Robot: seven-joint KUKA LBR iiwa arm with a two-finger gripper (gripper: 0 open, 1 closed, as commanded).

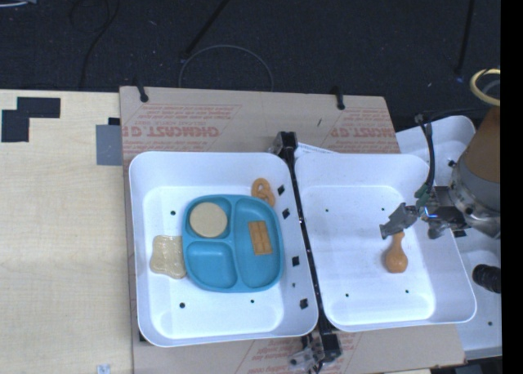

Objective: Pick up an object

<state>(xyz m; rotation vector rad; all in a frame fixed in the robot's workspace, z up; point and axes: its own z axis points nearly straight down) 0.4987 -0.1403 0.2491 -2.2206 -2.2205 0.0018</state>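
Reaching in from the right edge of the frame, the arm (pixel 489 160) hangs low over the right bin (pixel 343 299), its gripper (pixel 402 225) at that bin's right-centre. The fingers stand a little apart, and the thin top of a tan, pear-shaped piece (pixel 396 258) sits just under them; I cannot tell whether they actually pinch it or only touch it. The fat end of the piece rests on the bin floor, slightly below the middle of the frame's right half.

In the left bin (pixel 155 315), a blue tray (pixel 221 274) with three compartments lies near the centre. A round tan disc (pixel 207 219) fills its upper-left compartment, and an orange cracker (pixel 261 238) lies in the right one. A pale slice (pixel 167 256) lies against the tray's left edge on the bin floor. A pretzel (pixel 263 191) sits just above the tray's upper-right corner, near the wall between the bins.

Both bins rest on a cardboard sheet (pixel 245 123).
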